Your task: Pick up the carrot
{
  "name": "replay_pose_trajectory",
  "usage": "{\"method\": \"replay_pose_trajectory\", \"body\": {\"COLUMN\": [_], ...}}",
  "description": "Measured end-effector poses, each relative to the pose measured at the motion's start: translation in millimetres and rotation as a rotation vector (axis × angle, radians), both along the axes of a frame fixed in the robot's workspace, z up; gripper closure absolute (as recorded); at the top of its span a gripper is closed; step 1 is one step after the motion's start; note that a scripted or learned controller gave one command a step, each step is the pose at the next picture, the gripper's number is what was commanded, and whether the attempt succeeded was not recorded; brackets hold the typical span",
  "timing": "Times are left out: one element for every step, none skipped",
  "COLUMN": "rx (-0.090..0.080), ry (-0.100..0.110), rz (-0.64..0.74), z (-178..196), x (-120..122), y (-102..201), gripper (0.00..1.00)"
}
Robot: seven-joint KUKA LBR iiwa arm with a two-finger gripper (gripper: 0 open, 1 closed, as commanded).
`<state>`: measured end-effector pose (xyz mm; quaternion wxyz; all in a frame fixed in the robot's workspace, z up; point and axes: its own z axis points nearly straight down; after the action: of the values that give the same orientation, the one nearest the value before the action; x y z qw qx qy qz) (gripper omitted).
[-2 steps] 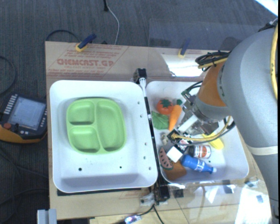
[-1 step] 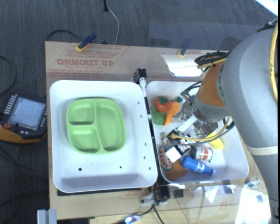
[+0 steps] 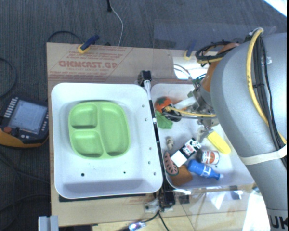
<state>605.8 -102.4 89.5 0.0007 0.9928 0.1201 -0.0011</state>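
Arm: I am hovering over the right bin [image 3: 183, 130], and my grey body is covering that bin's right half.
Pincer [image 3: 204, 122]: I am holding it over the middle of the right bin, just above a yellow block [image 3: 218, 143]. I cannot tell how far open it is, nor whether it has hold of anything.
Carrot [image 3: 162, 103]: it is lying at the far left of the right bin, close against the wall between the two bins. It is sitting apart from my pincer, toward the view's left.
Green piece [image 3: 164, 122]: it is lying just beside the carrot, on the near side.
Near end of the right bin: a black-and-white box [image 3: 188, 148], a small can [image 3: 210, 157], a blue bottle [image 3: 203, 170] and a watermelon slice [image 3: 171, 162] are crowding together here.
Left bin [image 3: 96, 179]: it is bearing a green divided plate [image 3: 99, 129] at its middle.
Floor, view's left: a handheld control unit [image 3: 21, 121] is lying beside the bench.
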Motion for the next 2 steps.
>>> {"method": "replay_pose_trajectory", "body": {"rx": [0.001, -0.006], "ry": [-0.006, 0.020], "rz": [0.250, 0.188], "z": [0.3, -0.3], "x": [-5.4, 42.7], "y": [-26.4, -12.5], "gripper": [0.00, 0.00]}}
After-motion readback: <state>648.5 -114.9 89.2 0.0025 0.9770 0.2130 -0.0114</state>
